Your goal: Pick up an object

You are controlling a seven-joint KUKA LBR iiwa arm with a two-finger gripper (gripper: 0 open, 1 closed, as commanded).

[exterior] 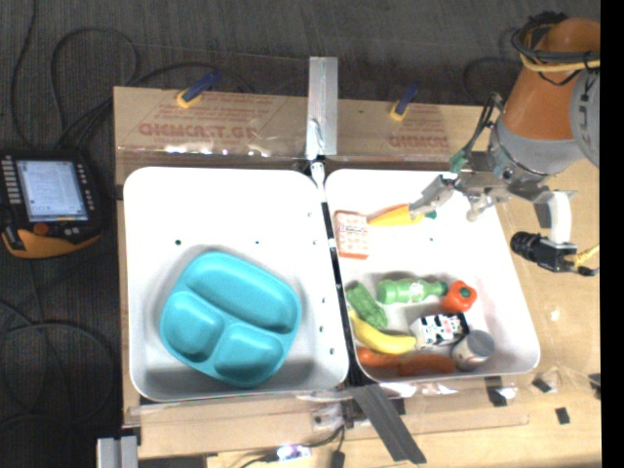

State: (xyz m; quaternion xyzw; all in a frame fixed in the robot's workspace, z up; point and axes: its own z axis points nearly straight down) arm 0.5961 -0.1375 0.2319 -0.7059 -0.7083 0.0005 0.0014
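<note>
My gripper (450,206) hangs over the far part of the right bin (507,261), its two fingers spread apart and open with nothing between them. The left finger (429,201) sits right at the end of an orange carrot (393,214) lying near the bin's back wall; I cannot tell whether they touch. Piled along the bin's near side are a green bottle (409,290), a red tomato (460,295), a green cucumber (366,305), a banana (382,338), a black-and-white box (436,330), a grey can (473,347) and a red sausage (405,364).
A red-and-white card (351,234) leans by the divider between the bins. The left bin (156,203) holds a blue divided tray (229,318). A handheld control pad (49,195) lies on the floor at left. A black fitting (541,247) sticks out beside the right bin.
</note>
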